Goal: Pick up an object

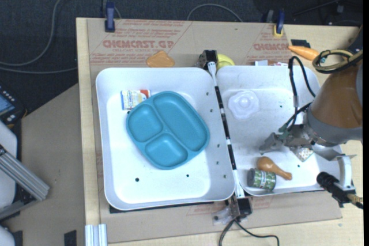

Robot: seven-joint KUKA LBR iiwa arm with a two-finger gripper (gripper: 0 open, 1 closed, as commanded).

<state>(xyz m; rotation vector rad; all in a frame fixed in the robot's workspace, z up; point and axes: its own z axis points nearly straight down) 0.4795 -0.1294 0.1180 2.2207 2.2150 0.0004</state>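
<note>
The fingers (271,143) stood spread with nothing between them, the gripper (275,143) low over the right bin (271,75). Just nearer lay a tan drumstick-shaped toy (273,166) and a small green can (261,180) by the near wall; a clear lid (243,103) sat farther back. A blue divided tray (166,129) filled the left bin (109,141).
</note>
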